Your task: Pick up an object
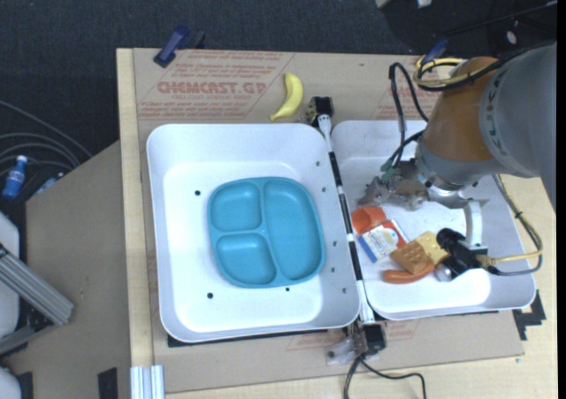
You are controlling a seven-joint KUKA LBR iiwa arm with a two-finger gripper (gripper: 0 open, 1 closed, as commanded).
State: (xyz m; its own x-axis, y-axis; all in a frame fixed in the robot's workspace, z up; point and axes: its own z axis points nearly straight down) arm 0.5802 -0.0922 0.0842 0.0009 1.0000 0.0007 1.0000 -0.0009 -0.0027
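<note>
Two white bins sit side by side on the bench (133, 211). The left bin (168, 203), at frame centre-left, contains one blue divided plate (265, 231), lying flat near the middle of the bin floor.

The right bin (367, 142), at frame centre-right, contains the pickable items, grouped in its lower half:
- a red-orange piece (369, 216), near the divider between the bins;
- a small carton (383, 241), just below the red-orange piece and touching it;
- a brown waffle (416, 254), just right of the carton;
- a red sausage (407, 277), below the waffle, near the bin's lower wall.

The arm (495, 114) enters from the upper right. The gripper (400, 187) is over the middle of the right bin, just above and right of the red-orange piece. Whether the gripper is spread or pressed together cannot be told. Nothing is seen held in it.

Outside the bins, a banana (288, 96) lies on the bench above the left bin's upper right corner. A blue clip (171, 47) sits at the bench's upper left edge.
</note>
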